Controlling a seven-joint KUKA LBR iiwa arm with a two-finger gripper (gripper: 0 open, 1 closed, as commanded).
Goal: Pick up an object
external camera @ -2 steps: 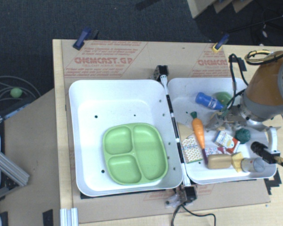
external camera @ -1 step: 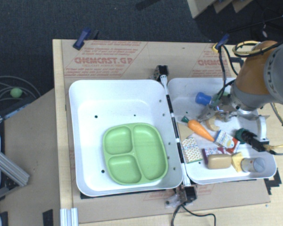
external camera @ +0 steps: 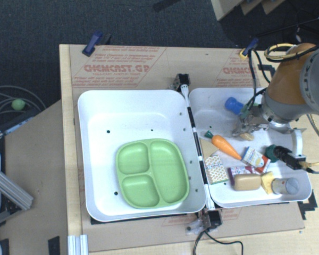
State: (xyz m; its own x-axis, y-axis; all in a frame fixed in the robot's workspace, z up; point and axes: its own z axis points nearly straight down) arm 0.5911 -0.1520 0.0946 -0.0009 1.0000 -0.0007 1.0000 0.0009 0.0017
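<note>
Fingers of the gripper point(external camera: 248, 126) reach down into the right bin point(external camera: 202, 102); I cannot tell if they are open or closed. Near them lies a carrot point(external camera: 226, 146), a blue object point(external camera: 234, 105) farther. A green tray point(external camera: 150, 172) sits in the left bin point(external camera: 95, 121).

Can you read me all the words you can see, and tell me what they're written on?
"CHEMCAST G.P" in red, on the brown board under the bins, at the top left.
More red print on the same board at the top right, partly hidden by the arm; it looks like the same word, but it can't be read fully.
Smaller red lines above both: too blurred to read.
The little packets in the right bin: print too small to read.
</note>
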